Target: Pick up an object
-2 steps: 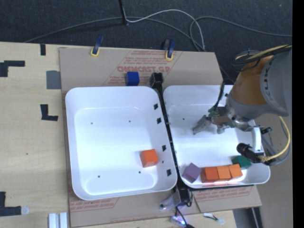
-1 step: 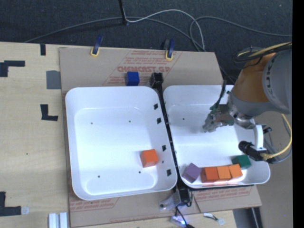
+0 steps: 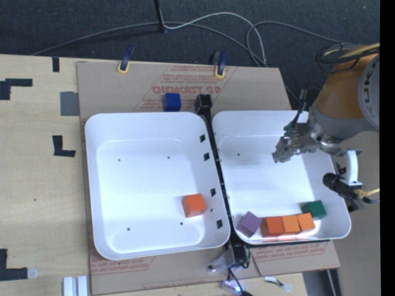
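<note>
My gripper [image 3: 285, 151] hangs over the upper right part of the right bin [image 3: 259, 128], with nothing visible between its fingers. Along that bin's near edge lie a purple block [image 3: 249, 224], a row of three orange blocks [image 3: 287, 225] and a green block [image 3: 315, 209]. They sit well below the gripper in the view and apart from it. One orange cube [image 3: 194, 205] rests in the lower right part of the left bin [image 3: 117, 134].
A blue block [image 3: 172, 101] sits on the cardboard behind the left bin. Black clips run down the seam between the bins [image 3: 212, 165]. Two clamps hold the cardboard's far edge, and cables trail across the dark floor behind.
</note>
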{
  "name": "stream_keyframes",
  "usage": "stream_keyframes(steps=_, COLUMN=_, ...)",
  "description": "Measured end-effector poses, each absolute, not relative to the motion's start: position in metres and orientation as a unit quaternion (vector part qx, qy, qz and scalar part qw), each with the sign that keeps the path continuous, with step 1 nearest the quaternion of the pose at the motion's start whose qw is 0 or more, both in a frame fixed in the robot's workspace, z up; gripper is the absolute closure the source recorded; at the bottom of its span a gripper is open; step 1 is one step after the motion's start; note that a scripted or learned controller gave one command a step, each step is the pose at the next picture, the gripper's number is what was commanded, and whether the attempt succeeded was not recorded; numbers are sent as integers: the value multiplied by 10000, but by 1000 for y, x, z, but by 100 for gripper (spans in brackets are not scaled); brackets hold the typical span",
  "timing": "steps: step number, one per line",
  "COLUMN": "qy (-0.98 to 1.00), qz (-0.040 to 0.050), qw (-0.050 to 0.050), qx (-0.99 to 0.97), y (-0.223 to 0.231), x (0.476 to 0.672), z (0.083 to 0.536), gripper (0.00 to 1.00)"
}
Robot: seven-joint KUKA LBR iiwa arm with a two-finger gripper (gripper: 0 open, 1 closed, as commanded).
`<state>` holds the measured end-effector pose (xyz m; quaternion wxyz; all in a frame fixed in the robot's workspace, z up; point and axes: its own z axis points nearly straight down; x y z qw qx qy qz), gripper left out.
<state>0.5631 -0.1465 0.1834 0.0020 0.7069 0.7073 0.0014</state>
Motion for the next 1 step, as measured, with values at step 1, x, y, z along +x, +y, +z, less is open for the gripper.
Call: stream_keyframes(steps=1, qy=7071, qz=13, qw=19, qx=7071, y=-151, x=561, z=245, gripper=100)
